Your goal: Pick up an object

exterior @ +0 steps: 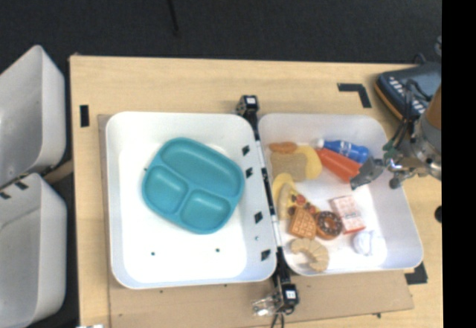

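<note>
Two white bins (119, 245), teal tray (193, 184) left, toy food (312, 224) right, pincer (379, 172) spread wide, holding nothing.

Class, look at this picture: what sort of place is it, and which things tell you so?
Probably a robot lab bench: two white bins on a wooden board, toy food, and a gripper.

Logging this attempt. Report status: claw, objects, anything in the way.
Claw over right bin, near its right edge, holding nothing. Orange bottle and blue bottle lie just left of it. Teal tray in left bin.
</note>
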Motion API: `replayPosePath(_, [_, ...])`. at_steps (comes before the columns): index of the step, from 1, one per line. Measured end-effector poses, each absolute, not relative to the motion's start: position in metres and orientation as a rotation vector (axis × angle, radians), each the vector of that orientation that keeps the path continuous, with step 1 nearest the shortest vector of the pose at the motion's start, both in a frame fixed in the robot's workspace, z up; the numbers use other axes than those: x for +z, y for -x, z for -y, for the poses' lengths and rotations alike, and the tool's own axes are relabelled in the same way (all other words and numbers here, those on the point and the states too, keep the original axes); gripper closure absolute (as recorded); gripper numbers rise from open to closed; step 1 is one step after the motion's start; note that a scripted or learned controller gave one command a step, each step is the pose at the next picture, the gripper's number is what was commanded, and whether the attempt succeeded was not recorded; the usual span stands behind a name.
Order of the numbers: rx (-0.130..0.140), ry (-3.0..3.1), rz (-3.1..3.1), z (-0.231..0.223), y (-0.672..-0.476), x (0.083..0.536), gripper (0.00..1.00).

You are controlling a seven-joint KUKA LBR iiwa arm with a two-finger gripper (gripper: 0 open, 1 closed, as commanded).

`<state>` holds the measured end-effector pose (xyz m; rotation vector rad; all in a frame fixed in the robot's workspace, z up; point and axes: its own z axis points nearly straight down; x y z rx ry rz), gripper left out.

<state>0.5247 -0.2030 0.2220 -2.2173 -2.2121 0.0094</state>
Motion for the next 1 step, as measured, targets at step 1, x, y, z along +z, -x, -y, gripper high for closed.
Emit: replayPosePath(1, [0.000,2.220,2.223,0.2024,-0.5273,0.2286,0.00])
